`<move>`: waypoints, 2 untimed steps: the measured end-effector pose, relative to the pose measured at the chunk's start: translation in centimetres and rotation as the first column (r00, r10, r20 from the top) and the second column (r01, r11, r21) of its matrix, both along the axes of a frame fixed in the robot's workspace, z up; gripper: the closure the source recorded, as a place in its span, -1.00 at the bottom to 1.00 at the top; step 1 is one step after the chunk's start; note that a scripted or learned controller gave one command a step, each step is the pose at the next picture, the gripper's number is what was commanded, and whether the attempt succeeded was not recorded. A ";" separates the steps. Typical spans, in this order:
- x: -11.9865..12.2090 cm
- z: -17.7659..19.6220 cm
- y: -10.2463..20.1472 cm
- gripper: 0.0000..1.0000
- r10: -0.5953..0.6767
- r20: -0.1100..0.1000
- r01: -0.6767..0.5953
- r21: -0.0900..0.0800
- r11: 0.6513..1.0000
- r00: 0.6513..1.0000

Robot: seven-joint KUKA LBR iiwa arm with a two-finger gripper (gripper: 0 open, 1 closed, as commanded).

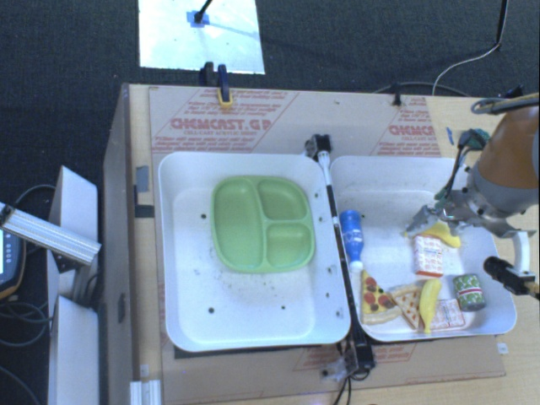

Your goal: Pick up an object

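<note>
My gripper [432,219] hangs low over the right bin [396,184], near its middle right, at the end of the grey arm with the orange band [516,146]. Directly under it lies a small yellow piece [447,235], touching a white and orange packet [429,256]. A blue and white bottle [350,236] lies along the bin's left wall. Toward the front sit a pizza slice [376,297], a second wedge [408,303], a banana [430,300], a pink card [450,315] and a green can [469,292].
The left bin [190,310] holds a green divided plate [262,224]. A black rod [333,218] runs between the two bins. Cables trail at the upper right [472,57], and a black part of the arm [506,273] sticks out over the right bin's edge.
</note>
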State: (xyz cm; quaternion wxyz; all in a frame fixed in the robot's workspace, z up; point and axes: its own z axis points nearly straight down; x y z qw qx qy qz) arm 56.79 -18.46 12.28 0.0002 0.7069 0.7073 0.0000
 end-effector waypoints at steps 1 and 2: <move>-4.1 -3.9 -2.2 -1.00 0.000 0.000 0.000 0.000 1.000 1.000; 0.9 10.1 -0.2 -1.00 0.003 0.007 -0.003 -0.002 1.000 1.000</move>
